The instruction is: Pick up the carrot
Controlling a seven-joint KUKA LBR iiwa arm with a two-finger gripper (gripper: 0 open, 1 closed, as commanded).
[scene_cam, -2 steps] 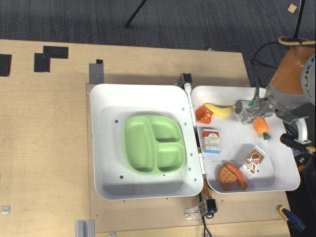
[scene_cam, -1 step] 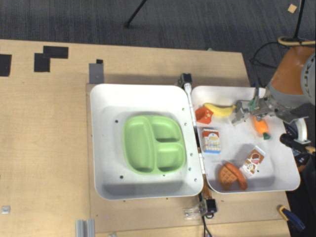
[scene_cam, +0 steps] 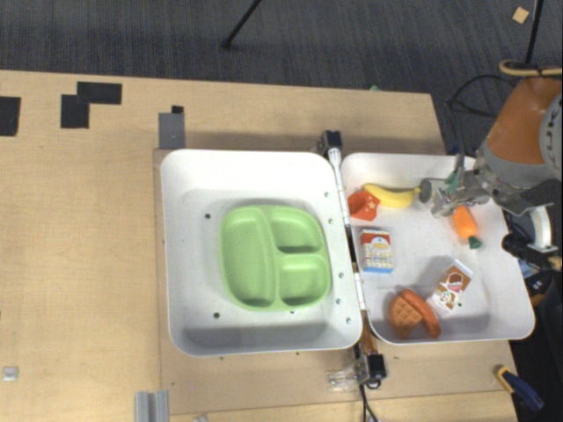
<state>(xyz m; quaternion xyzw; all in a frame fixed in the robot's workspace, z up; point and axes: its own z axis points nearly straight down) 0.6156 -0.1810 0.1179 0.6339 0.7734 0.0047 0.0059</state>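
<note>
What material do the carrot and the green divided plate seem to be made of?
The carrot looks like smooth toy plastic: flat uniform orange with a small green tip. The green divided plate also looks like moulded plastic, matte with a soft sheen and rounded compartments. Neither is certain.

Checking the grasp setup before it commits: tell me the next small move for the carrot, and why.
Probably shift the gripper slightly toward the carrot, then descend. The gripper sits in the right bin between the banana and the carrot, seemingly just off the carrot's upper end, so it looks not quite centred over it.
</note>
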